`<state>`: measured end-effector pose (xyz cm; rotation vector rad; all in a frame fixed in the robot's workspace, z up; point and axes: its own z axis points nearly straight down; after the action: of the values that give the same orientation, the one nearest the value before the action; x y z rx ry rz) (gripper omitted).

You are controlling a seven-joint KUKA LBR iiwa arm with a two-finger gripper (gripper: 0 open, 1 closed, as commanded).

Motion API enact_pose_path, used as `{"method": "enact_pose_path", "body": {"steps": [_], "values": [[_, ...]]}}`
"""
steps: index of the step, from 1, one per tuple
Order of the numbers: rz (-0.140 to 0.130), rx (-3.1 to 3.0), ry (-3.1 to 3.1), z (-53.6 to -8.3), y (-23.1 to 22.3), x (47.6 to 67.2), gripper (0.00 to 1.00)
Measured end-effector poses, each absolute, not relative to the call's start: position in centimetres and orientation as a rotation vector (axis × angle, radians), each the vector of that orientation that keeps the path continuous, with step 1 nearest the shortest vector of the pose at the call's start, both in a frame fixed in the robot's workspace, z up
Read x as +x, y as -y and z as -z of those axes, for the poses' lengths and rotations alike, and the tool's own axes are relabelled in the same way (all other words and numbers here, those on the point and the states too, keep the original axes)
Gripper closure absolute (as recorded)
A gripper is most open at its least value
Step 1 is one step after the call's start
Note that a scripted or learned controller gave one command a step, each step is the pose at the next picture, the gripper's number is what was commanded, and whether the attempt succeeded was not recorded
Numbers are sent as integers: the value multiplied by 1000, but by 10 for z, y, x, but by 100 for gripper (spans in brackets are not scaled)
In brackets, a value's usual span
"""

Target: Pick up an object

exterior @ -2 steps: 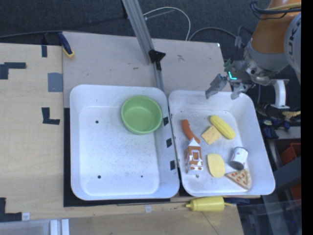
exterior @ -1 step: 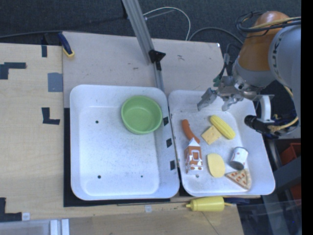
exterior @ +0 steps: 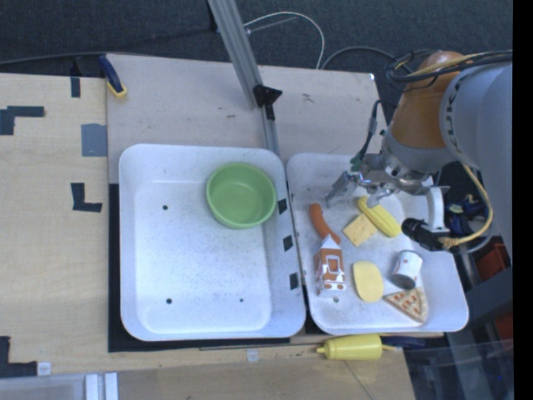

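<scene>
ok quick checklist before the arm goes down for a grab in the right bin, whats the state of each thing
1. Gripper above the right bin: ok, it hangs over the bin's upper part.
2. Target under the fingers: not ok, the corn cob and cheese wedge lie just off to one side, not between them.
3. Fingers open: ok, they look spread with nothing between them.
4. Crowding: not ok, the corn cob touches the cheese wedge, and the carrot lies close by.
5. Other choices: ok, the white can, pizza slice and orange carton are in the same bin.
6. Green bowl: ok, it sits in the left bin.
</scene>
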<state>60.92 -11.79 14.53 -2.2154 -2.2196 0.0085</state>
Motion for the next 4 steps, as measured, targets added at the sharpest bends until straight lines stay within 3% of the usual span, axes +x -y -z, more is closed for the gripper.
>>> {"method": "enact_pose_path", "body": {"steps": [1,2,4], "values": [[3,-2219,2224,-95,116,611,0],[-3,-2216,2223,-104,116,609,100],[5,-2221,2227,-223,108,618,100]]}}
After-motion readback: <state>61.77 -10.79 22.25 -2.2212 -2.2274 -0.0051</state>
